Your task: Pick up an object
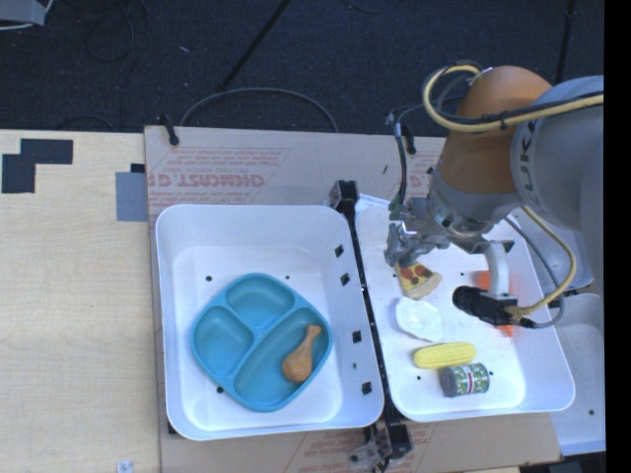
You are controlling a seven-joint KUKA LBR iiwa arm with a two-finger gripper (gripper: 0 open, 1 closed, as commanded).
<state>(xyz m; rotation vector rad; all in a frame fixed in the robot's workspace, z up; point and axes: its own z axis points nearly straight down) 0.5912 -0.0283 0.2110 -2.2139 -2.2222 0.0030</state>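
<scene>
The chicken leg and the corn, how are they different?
The chicken leg is brown; the corn is yellow. The chicken leg lies on the blue plate in the left bin; the corn lies straight on the floor of the right bin, beside a small can. The chicken leg is tilted; the corn lies nearly level across the view. Both look like toy food.
</scene>
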